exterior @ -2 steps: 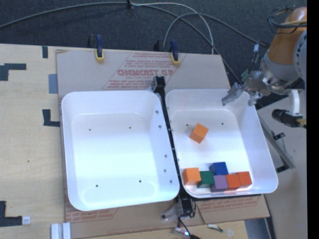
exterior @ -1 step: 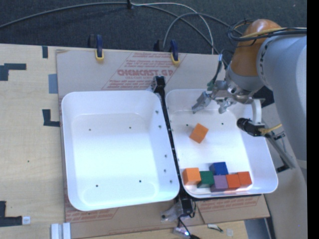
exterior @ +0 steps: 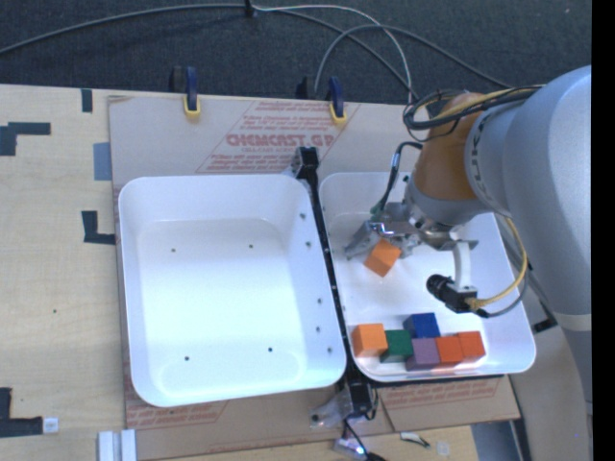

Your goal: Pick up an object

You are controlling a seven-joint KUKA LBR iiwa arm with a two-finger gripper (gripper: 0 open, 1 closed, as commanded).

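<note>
One small orange wooden cube (exterior: pixel 382 257) sits tilted between the fingers of the two-finger gripper (exterior: pixel 377 245), which grips it.

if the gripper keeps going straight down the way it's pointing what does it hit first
Most likely the orange block, which sits right at the gripper tips, then the right bin floor beneath. Depth is hard to judge from this slanted view.

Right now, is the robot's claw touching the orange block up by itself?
Touching. The camera view shows the orange block tilted right at the tips of the gripper, with no gap, above the other blocks in the right bin.
</note>
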